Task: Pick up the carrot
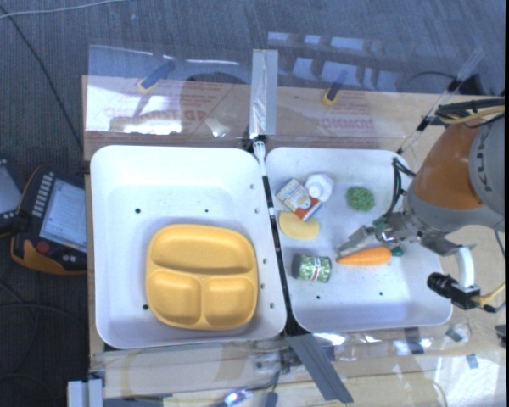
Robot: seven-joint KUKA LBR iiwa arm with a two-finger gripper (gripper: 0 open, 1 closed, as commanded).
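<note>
The carrot is orange and lies flat on its side in the right bin, right of centre, with its tip pointing left. My gripper reaches in from the right and hangs low just above and behind the carrot, very near or touching its upper edge. The grey wrist with its orange band rises behind it and hides the bin's right wall.
A green can lies just left of the carrot. A yellow flat piece, a red-and-white carton, a white bottle and a green broccoli sit farther back. The left bin holds a yellow divided plate.
</note>
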